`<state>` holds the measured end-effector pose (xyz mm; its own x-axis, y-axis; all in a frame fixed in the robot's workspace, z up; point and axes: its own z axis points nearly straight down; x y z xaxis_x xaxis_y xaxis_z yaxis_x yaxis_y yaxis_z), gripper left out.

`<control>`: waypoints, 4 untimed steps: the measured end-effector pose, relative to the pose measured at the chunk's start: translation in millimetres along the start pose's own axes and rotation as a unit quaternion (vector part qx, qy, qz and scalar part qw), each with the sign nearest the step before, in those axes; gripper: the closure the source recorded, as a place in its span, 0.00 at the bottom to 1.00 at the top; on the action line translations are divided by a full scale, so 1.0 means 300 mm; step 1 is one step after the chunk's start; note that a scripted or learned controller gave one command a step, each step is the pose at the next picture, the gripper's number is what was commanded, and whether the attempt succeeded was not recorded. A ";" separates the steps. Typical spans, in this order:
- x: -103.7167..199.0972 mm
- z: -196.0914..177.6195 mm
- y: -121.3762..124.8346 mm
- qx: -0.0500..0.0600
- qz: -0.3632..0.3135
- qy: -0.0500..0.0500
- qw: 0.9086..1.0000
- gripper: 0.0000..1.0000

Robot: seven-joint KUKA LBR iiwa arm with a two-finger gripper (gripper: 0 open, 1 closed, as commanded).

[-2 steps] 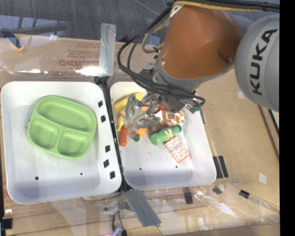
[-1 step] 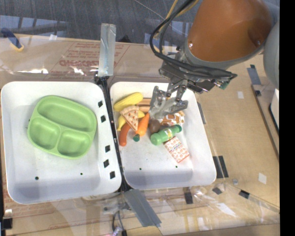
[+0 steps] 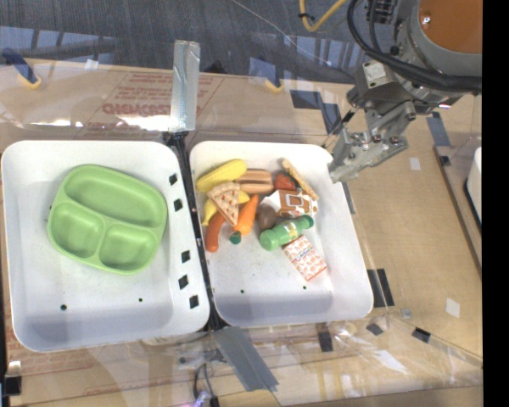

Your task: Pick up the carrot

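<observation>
From my feed, the gripper (image 3: 349, 161) hangs over the upper right corner of the right bin (image 3: 348, 291), just past its rim, with nothing between its fingers; they look spread a little apart, though at this slant I can't be sure how wide. The carrot (image 3: 245, 217) lies in the upper left part of that bin, tilted, its green end pointing down toward the bin floor's middle. It sits well apart from the gripper, across the pile of toy food. Touching it on the left is a pizza slice (image 3: 226, 201), with a banana (image 3: 220, 175) above that and a hot dog (image 3: 256, 180) just above the carrot's top. To its right I see a green bottle (image 3: 285, 231) lying on its side, and below that a red-and-white packet (image 3: 305, 258). The left bin (image 3: 34, 312) holds a green divided plate (image 3: 108, 219).
</observation>
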<state>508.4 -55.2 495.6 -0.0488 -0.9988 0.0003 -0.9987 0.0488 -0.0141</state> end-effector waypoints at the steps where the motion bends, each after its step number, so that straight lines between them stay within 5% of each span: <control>1: 0.334 0.024 0.019 -0.005 -0.044 0.000 0.999 1.00; 2: 0.506 0.035 0.080 -0.007 -0.103 0.000 0.995 1.00; 3: 0.501 0.013 0.077 -0.005 -0.242 -0.002 0.970 1.00; 4: 0.494 0.007 0.076 -0.002 -0.428 -0.001 0.904 1.00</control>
<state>478.4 -202.0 493.1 0.7411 -0.6713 0.0080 -0.6713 -0.7411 -0.0057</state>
